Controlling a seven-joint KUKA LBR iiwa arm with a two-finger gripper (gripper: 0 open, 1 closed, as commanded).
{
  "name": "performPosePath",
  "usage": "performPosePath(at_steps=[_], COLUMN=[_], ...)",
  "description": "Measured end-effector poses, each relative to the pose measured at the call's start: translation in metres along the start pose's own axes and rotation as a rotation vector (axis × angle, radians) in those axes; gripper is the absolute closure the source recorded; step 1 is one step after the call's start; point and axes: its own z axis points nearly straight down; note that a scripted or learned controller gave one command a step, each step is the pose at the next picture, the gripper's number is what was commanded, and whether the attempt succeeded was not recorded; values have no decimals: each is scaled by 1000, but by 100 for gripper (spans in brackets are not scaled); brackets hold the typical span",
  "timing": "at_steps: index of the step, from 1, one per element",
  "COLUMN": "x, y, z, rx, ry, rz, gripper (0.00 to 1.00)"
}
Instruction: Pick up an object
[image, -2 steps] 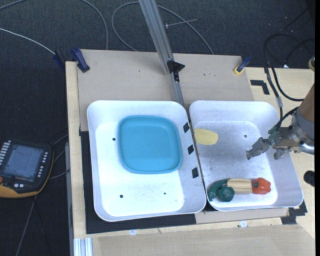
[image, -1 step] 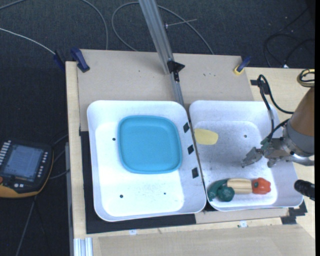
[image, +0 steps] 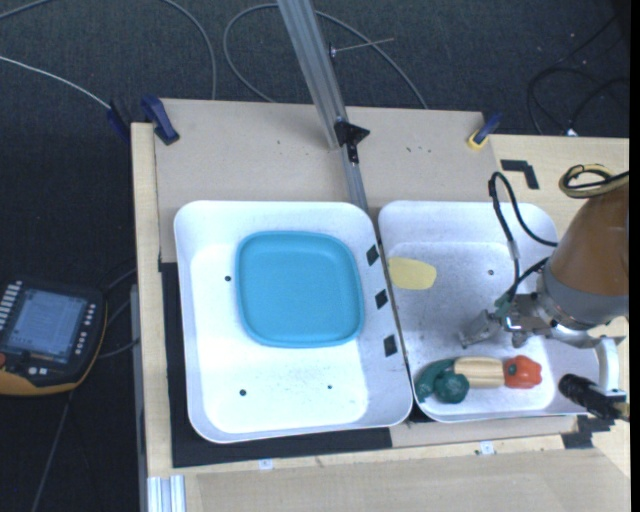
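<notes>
My end effector (image: 500, 325) hangs over the right bin (image: 445, 225), toward its near right side, with the wrist and orange band above it. Metal parts project leftward from the wrist; whether they stand wide or narrow I cannot tell from this slant, and nothing shows gripped there.

Candidates for picking: a toy vegetable (image: 480, 375) lies along the near wall of the right bin, with a green end on the left, a pale tan middle and a red end on the right. It sits just near of my end effector, apart from it. A yellow piece (image: 412, 273) lies flat near the bin's left wall, well apart from my end effector.

The left bin (image: 200, 330) carries a blue plate (image: 300, 288), lying flat and central.

Judgement: the toy vegetable is the nearest target. It lies close against the near wall, which would likely crowd one finger on descent; approaching across its narrow middle looks safest. No pick is achieved yet.
</notes>
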Motion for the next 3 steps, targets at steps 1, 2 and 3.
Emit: performPosePath(at_steps=[1,2,3], x=[0,0,6], y=[0,0,-2], z=[17,6,-39], rx=[-3,-5,-8], ry=[-1,-1,-2], rz=[0,1,0], gripper=[0,100,100])
